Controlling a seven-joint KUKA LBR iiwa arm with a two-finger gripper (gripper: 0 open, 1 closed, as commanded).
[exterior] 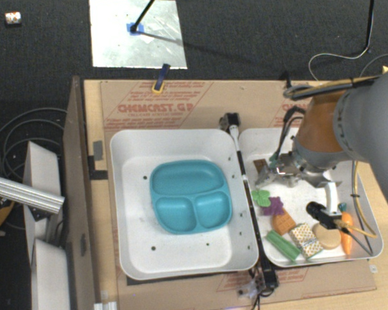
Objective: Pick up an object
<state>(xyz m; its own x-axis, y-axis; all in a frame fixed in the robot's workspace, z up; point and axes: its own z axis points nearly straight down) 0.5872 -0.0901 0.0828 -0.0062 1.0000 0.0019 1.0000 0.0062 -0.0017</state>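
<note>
Pincer sits low over the upper part of right bin. Spread or pressed together: cannot tell, the wrist hides it. Nothing seen held.

Nearest candidate object: brown block, just beside the pincer on its view-left and close to the bin wall. Green leafy piece is just below the pincer in view, with purple piece touching it.

Risks:
- Block is close to the wall, so a closing move there may scrape the wall or push the block away.
- Leafy and purple pieces touch, so a grab could snag both or knock one aside.

Count, farther below the pincer:
- 1 orange square
- 1 green stick
- 1 patterned block
- 1 tan disc
- 1 carrot

With the three above, probably eight; the pile is crowded.

Left bin, well left of the pincer: 1 teal tray.
</note>
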